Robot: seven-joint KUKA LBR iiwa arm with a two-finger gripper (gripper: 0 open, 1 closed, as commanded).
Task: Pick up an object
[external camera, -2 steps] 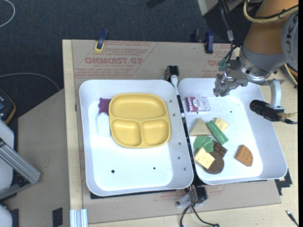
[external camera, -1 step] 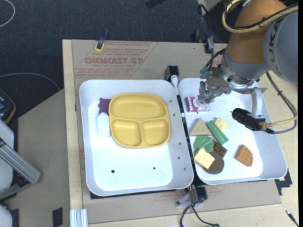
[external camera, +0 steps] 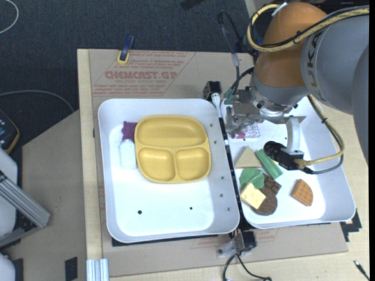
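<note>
Two shallow white bins are sitting side by side on the cardboard-covered bench (external camera: 146, 75), and we are looking down on the grey arm with the orange band (external camera: 287, 40) as it is reaching over the right bin (external camera: 334, 163) from the right. Its two-finger gripper (external camera: 243, 117) is hanging over that bin's upper left corner, close against the wall shared with the left bin (external camera: 114, 174); we cannot tell how it is set, since the wrist is covering it.

Loose pieces are lying at about five o'clock from the gripper, well apart from it: a green rectangular block (external camera: 270, 166), a flat green piece (external camera: 251, 176), a yellow block (external camera: 254, 196), a brown round cookie-like disc (external camera: 268, 205), a small dark brown square (external camera: 272, 185) and an orange waffle-like wedge (external camera: 302, 192). These are crowding together, except the wedge, which is sitting alone at three o'clock of the cluster with bare floor around it.

Filling much of the left bin is a yellow plastic divided tray (external camera: 173, 147), with a purple item (external camera: 129, 130) and a white item (external camera: 126, 154) touching its nine o'clock edge. Open floor is stretching toward six o'clock below the tray.
</note>
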